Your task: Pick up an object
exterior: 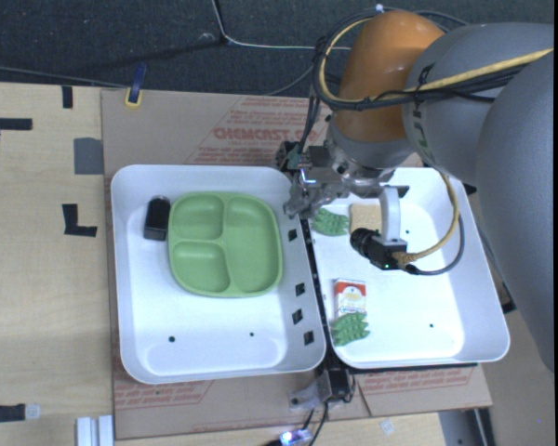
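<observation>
My gripper [307, 196] hangs low over the left end of the right bin [446, 333], close to the divider between the bins. Just right of it lie a small green item [331, 222] and a tan block [364, 216], partly hidden by the wrist. Nearer the front of this bin sit a small red and white box [350, 297] and a green leafy piece [350, 328]. In the left bin [214, 351] lies a green divided plate [225, 243], with a small black object [156, 218] against its left rim.
The arm's orange band [388, 59] and grey body cover the right bin's back and right side. A black cable fitting [377, 247] hangs below the wrist. Both bins rest on a cardboard sheet [205, 128] on the wooden bench.
</observation>
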Robot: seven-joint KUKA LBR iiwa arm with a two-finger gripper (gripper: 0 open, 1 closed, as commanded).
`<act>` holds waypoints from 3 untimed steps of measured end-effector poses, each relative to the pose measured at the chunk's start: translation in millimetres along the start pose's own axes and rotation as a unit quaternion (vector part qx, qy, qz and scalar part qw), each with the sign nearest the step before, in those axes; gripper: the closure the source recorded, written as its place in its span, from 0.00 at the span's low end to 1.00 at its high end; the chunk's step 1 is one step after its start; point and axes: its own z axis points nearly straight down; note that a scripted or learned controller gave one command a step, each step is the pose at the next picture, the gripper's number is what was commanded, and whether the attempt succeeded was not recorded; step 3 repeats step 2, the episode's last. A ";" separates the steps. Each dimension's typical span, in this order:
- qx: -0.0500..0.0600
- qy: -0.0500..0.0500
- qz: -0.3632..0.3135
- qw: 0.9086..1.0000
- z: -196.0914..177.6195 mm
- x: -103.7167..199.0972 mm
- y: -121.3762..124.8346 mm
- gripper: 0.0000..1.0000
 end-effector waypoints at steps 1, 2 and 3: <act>0.000 0.000 -0.001 1.000 -3.8 47.9 -11.0 1.00; -0.001 0.000 0.001 1.000 -3.7 45.0 -10.6 0.00; -0.001 0.000 0.001 1.000 -3.7 45.0 -10.6 0.00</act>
